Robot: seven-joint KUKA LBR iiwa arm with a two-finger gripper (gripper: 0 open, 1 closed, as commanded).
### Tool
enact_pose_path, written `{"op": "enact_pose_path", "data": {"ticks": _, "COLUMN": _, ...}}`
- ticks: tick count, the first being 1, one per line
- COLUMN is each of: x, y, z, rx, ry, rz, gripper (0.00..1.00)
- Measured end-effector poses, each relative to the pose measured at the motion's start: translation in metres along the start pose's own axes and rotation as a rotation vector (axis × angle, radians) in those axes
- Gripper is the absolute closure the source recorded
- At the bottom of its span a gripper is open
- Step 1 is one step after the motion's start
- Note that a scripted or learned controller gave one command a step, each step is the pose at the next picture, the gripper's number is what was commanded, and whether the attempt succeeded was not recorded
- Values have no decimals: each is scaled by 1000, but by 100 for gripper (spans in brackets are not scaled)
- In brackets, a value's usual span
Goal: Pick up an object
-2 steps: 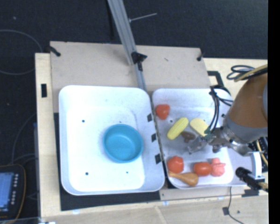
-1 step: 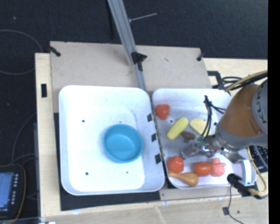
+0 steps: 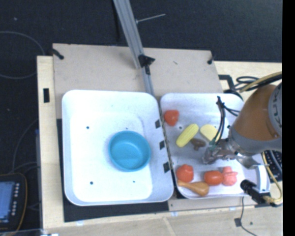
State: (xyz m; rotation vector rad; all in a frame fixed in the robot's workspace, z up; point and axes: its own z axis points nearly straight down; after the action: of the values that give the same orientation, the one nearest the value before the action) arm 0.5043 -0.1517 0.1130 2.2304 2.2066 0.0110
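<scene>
From the overhead camera view, the grey arm with its orange band (image 3: 255,114) reaches in from the right over the right-hand shallow white bin (image 3: 187,101). The end effector (image 3: 212,155) sits low in that bin's middle, and whether it is spread or pressed together I cannot tell; nothing shows pinched in it.

Toys ring it. A small brown lump (image 3: 198,143) lies just beside it on the left, close enough that touching or apart is hard to call. Up and left, a yellow corn-like piece (image 3: 187,134) lies tilted, with a pale yellow rounded piece (image 3: 208,131) just beside it. A red rounded toy (image 3: 171,116) sits near the bin's upper left corner, well apart from the end effector.

Below, a red tomato-like toy (image 3: 185,173), a tan pear-shaped piece (image 3: 195,187), a red-orange oval piece (image 3: 213,177) and a pink piece (image 3: 229,176) line the near edge.

The left-hand white bin (image 3: 78,112) carries a blue plastic bowl (image 3: 130,150), upright, on the pale wooden bench (image 3: 103,65).
</scene>
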Motion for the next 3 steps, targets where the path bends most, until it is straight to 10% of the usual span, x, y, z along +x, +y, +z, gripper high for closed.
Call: {"op": "enact_pose_path", "data": {"ticks": 3, "x": 3, "y": 10, "z": -156, "rx": 0, "ry": -1, "rz": -19, "gripper": 100}}
